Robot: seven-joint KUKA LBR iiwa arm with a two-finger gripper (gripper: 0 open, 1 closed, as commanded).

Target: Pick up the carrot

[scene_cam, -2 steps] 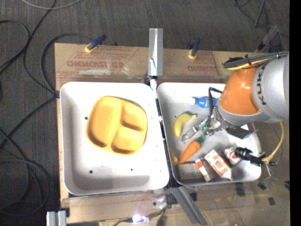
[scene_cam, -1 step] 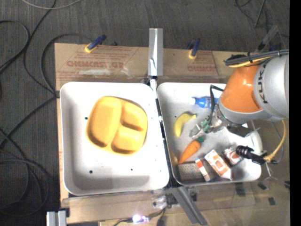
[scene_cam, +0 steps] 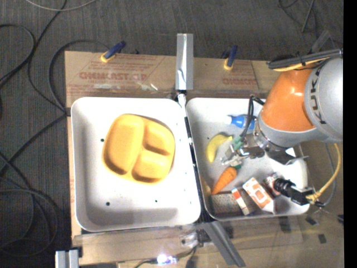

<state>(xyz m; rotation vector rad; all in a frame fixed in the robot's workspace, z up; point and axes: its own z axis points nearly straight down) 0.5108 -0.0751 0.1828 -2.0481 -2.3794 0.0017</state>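
Note:
The orange carrot (scene_cam: pixel 224 178) lies tilted in the right bin (scene_cam: pixel 196 128), its thick end up toward the gripper and its tip pointing to the bin's lower left. My gripper (scene_cam: pixel 234 155) hangs just above the carrot's thick end, between it and a yellow banana (scene_cam: pixel 217 146). The arm's orange band and grey wrist cover the bin's right part. Nothing shows held in the gripper.
A blue item (scene_cam: pixel 239 119) lies at the right bin's far side. A white and orange carton (scene_cam: pixel 256 194) and a dark grey block (scene_cam: pixel 222 203) sit along its near edge. The left bin (scene_cam: pixel 89 205) holds a yellow divided plate (scene_cam: pixel 139 148).

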